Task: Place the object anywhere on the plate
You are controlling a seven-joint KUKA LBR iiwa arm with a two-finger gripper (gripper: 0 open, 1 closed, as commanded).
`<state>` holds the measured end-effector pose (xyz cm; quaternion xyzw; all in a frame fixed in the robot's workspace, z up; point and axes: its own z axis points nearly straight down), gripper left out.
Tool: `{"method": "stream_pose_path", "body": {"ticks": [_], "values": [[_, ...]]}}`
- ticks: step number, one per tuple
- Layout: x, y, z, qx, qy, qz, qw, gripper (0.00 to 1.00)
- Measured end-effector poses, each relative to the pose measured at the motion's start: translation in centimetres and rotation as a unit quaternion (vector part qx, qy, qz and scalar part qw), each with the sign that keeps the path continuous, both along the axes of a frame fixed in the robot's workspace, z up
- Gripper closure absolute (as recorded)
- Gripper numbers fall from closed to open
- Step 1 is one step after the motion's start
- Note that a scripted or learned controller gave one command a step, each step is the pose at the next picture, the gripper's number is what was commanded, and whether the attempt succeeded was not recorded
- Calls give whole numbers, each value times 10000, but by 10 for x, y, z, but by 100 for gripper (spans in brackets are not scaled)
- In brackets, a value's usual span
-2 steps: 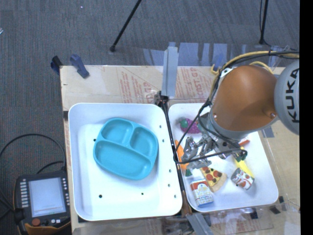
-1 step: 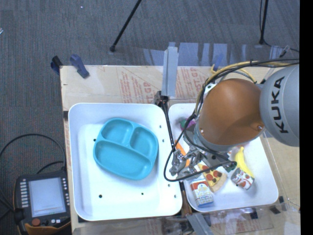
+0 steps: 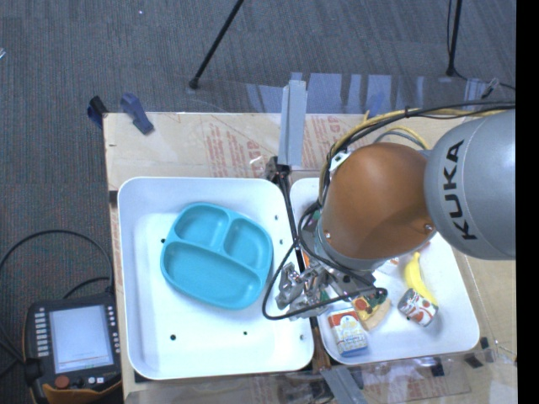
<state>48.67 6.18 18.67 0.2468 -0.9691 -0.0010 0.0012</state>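
Hand (image 3: 305,291) at bins' divide, left of carton (image 3: 348,331), banana (image 3: 416,278).

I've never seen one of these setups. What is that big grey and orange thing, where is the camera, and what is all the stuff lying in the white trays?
The big grey and orange thing is a robot arm reaching in from the right. The picture comes from one fixed camera above the bench, looking down at a slant.

At the arm's lower end is its claw, the part meant for grasping. It sits low between the two trays, and too much metal and cable crowds it to tell whether anything is in it.

The left tray holds a blue plate with three sections. The right tray holds the things to pick from: a banana, a small can, a little carton, and something partly hidden under the arm.

The screen at the lower left is a handheld controller for the robot.
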Motion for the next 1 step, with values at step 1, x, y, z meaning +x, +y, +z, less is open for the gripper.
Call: {"method": "stream_pose_path", "body": {"ticks": [1], "values": [[6, 33, 0, 4, -11, -36, 10000, 100]]}}
